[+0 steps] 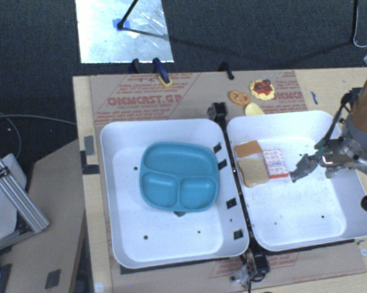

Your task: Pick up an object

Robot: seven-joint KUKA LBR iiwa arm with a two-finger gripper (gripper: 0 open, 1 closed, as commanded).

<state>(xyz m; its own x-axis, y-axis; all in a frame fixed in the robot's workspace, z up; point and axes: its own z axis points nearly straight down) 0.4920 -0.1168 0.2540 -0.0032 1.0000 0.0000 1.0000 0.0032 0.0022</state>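
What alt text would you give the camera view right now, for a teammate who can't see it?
The grey arm's gripper reaches in from the right over the right bin, just right of a toy bread slice and a red-and-white packet. A blue divided plate sits in the left bin. Small toy foods lie on the cardboard behind.

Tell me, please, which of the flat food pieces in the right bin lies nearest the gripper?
The red-patterned white piece: it lies right of the two brown pieces, closest to the gripper.
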